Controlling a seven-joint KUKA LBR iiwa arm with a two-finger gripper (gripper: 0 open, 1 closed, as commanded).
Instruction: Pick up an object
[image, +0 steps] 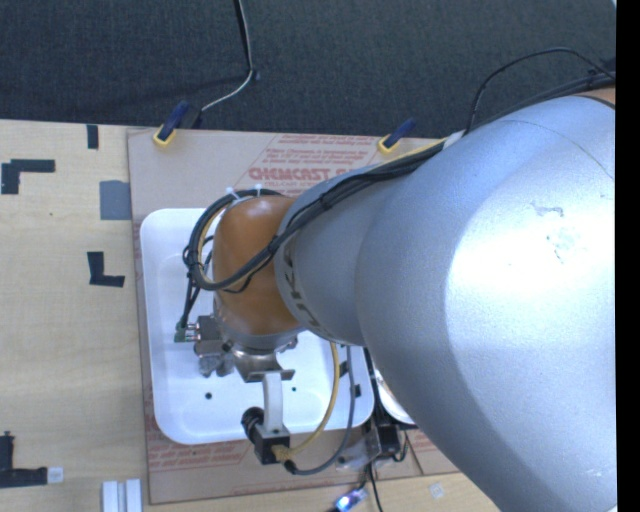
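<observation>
KUKA arm (480, 300) is reaching in from R and taking up most of the frame. Its orange band (245, 265) is sitting over the L bin (160, 290), w/ the wrist pointing down into it. Gripper (235, 360) is hanging over the bin's middle-to-near part. Height above the floor is hard to judge from this slant. Open or closed: can't tell, since the wrist housing is blocking the tip end.

Why it's set up this way, as I'm reading it:
- Bin is shallow, so the arm is coming at it top-down rather than from the side.
- Cables (205, 250) are looping loose around the band, prob. as slack for wrist rotation.
- Printed cardboard sheet (310, 170) is lying under the bin, w/ two yellow/blue clamps (170, 122) gripping its far edge, prob. to stop it sliding on the bench (60, 330).

Object: I'm guessing the target is lying under the wrist in the L bin, but it's hidden by the arm. Bin floor around the gripper is showing plain white w/ a couple of tiny dark specks (208, 395), too small to ID. Which way the object is pointing and its long axis: can't tell.

Judging stage as approach or descent, w/ no grasp confirmed. Main risk is the gripper closing on nothing.
</observation>
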